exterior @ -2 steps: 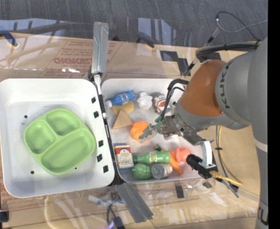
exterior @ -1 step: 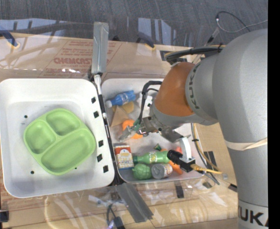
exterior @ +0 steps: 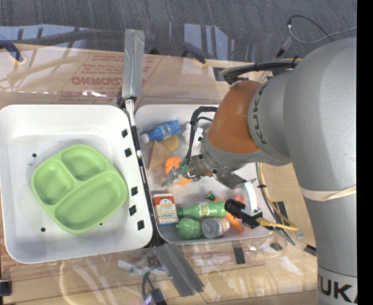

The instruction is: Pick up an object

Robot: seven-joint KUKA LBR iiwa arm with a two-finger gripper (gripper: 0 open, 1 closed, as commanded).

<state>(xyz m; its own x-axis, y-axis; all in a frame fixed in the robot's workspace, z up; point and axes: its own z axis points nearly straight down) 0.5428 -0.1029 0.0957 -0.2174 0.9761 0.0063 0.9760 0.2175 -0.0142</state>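
The end effector [exterior: 181, 170] is down inside the right bin [exterior: 173, 112], near the middle of that bin and a little toward its left wall. The arm [exterior: 313, 119] reaches in over the bin's right edge, with its orange band [exterior: 234, 126] above the far half. Whether the end effector is open or closed cannot be told, as the wrist covers much of it.

A small orange object [exterior: 171, 164] lies touching or just beside the end effector on its left; I cannot tell whether it is gripped. Further toward the far-left corner lie a tan object [exterior: 162, 147] and a blue bottle [exterior: 164, 131]. Along the near edge are a red and white box [exterior: 165, 208], a green bottle [exterior: 202, 210] and a green can [exterior: 202, 229], well apart from the end effector.

The left bin [exterior: 21, 138] holds a green divided plate [exterior: 78, 186].
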